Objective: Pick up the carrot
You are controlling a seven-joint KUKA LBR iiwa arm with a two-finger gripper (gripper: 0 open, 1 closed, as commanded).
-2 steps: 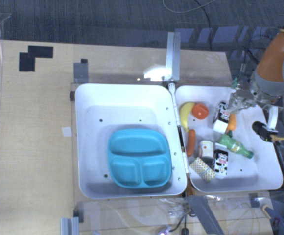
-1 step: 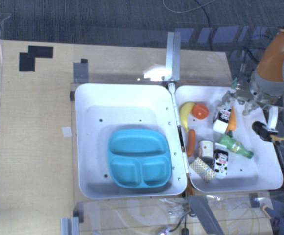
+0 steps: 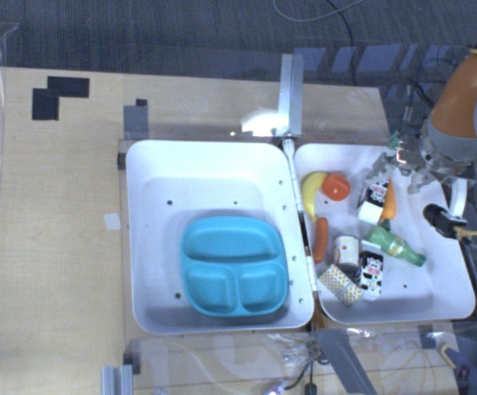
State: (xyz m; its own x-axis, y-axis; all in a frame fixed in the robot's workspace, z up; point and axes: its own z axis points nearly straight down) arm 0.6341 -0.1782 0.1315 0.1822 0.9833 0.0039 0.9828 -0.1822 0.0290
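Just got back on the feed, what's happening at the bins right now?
The arm has reached in over the right bin, and its end effector sits low at the bin's far side, right by the carrot. The carrot lies on the bin floor against a small white carton. The blue divided plate sits alone in the left bin.

A smooth, slightly glossy plastic look is shown by the two white bins (image 3: 140,220), and glare is caught on the rim of the left one. A matt blue plastic finish is seen on the divided tray (image 3: 234,263). The bench (image 3: 57,220) is surfaced in pale, matt wood-grain board. The green bottle (image 3: 396,246) appears as shiny plastic. The carrot (image 3: 389,202) is seen as smooth and orange. Brushed metal is suggested by the grey upright post (image 3: 291,93).
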